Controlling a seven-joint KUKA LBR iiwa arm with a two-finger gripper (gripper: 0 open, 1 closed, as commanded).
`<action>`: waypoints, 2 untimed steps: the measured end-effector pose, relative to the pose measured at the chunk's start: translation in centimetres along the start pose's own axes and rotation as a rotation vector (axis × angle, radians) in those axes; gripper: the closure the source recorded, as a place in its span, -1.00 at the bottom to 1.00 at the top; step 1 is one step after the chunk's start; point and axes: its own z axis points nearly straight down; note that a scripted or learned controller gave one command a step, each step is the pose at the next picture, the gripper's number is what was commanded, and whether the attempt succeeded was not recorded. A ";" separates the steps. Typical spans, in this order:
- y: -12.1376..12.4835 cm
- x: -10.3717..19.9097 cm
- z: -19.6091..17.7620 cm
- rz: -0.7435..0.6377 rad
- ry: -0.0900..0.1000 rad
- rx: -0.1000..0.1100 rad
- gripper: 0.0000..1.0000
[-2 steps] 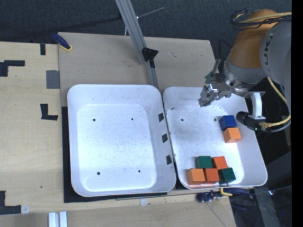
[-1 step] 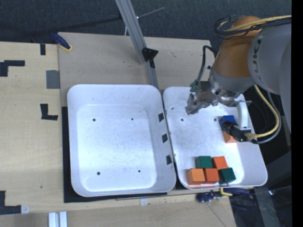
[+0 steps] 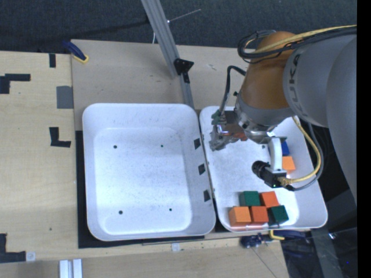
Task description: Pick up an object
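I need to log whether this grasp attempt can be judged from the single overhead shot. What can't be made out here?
- End effector, camera view: small and blurred under the grey and orange wrist, so whether it holds anything is unclear.
- Right shallow white bin: its far and right parts are covered by the arm.
- Small blue and orange pieces near the cable: partly hidden, shape unclear.
- Cluster of orange and green blocks: the exact count is uncertain where they touch.

Landmark: right bin (image 3: 307, 213). Gripper (image 3: 220, 136) hangs over its upper left part, near the wall shared with left bin (image 3: 93, 155). Cluster of orange and green blocks (image 3: 258, 207) at its lower edge. One orange block (image 3: 288, 164) by its right side, under the arm.
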 end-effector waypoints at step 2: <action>-5.3 8.8 -1.7 -0.002 0.001 -0.001 1.00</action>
